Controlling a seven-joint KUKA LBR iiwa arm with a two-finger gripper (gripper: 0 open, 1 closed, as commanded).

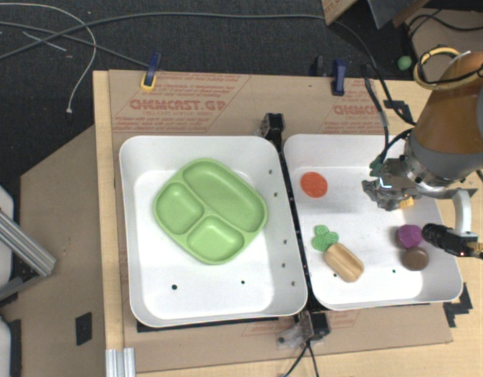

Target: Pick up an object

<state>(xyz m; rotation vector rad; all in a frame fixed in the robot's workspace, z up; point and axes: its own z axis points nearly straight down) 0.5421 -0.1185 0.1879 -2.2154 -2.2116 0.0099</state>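
Meanwhile the gripper (392, 188) hovers over the right bin (367, 293), right of an orange ball (314, 184); whether it is apart or together, I cannot tell.

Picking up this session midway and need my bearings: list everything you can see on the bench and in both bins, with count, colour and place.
Bins: 2, white, side by side on the board.
Divided plate: 1, light green, three compartments, middle of the left bin.
Round piece: 1, orange-red, upper left of the right bin.
Toy with leafy top: 1, tan body with green top, lower middle of the right bin.
Purple piece: 1, right side of the right bin.
Brown piece: 1, just below the purple one.
Clamps: 2, blue, on the board's far edge.
Cardboard board: 1, brown with red print, under the bins.
Cables: several, pale, on the dark floor at upper left.
Arm: 1, grey with orange band, over the right bin's upper right.
Gripper: 1, dark, above the bin floor.
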